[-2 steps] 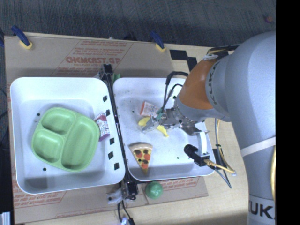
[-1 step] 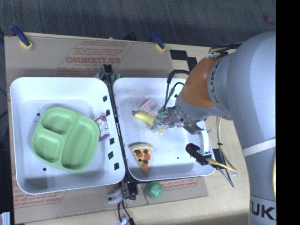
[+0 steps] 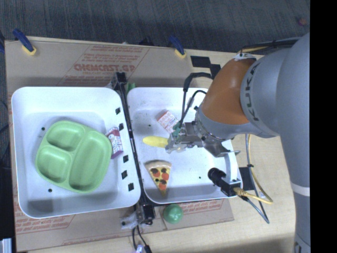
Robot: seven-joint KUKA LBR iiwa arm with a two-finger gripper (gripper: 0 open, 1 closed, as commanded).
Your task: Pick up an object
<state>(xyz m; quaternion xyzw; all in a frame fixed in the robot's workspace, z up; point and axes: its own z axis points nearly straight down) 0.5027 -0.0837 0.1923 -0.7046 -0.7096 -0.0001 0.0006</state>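
Two white bins (image 3: 31, 157) sit on the worktop. Inside the right one lies a small yellow banana (image 3: 156, 141), smooth and slightly curved, with the end effector (image 3: 176, 141) at its right tip, fingers narrowly parted. A pizza slice (image 3: 159, 175) lies nearby.

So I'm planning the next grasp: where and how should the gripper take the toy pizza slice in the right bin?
Grip the pizza slice across its two long sides, near the wide crust end, coming straight down. It lies flat on the right bin floor with bare floor either side; the tip sits close to the bin's front wall, so fingers probably fit better higher up.
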